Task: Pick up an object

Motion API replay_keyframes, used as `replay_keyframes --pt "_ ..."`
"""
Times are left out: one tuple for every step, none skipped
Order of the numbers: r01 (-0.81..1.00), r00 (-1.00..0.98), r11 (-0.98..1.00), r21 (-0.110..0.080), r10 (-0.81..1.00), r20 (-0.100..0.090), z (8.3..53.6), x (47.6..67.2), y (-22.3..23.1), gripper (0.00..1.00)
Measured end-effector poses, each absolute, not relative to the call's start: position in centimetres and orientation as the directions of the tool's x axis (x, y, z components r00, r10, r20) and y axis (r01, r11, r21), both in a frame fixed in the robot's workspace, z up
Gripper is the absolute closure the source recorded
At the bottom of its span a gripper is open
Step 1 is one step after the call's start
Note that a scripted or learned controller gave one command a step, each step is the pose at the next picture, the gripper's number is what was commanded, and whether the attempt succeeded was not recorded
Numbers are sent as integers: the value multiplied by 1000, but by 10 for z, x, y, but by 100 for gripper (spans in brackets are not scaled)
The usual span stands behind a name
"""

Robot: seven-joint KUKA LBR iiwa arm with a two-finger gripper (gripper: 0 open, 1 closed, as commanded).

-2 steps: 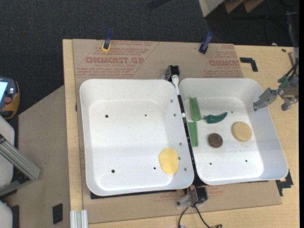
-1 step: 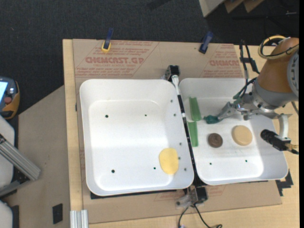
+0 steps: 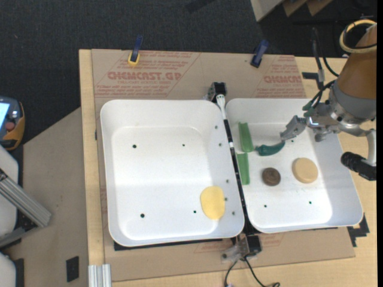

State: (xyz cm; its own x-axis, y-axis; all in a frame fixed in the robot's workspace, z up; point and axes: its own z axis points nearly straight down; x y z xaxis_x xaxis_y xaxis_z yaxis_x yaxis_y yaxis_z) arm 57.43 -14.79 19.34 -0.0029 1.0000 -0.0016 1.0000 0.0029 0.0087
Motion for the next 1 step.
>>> replay_keyframes --pt "1000 6 -6 -8 1000 1 172 474 -165 0"
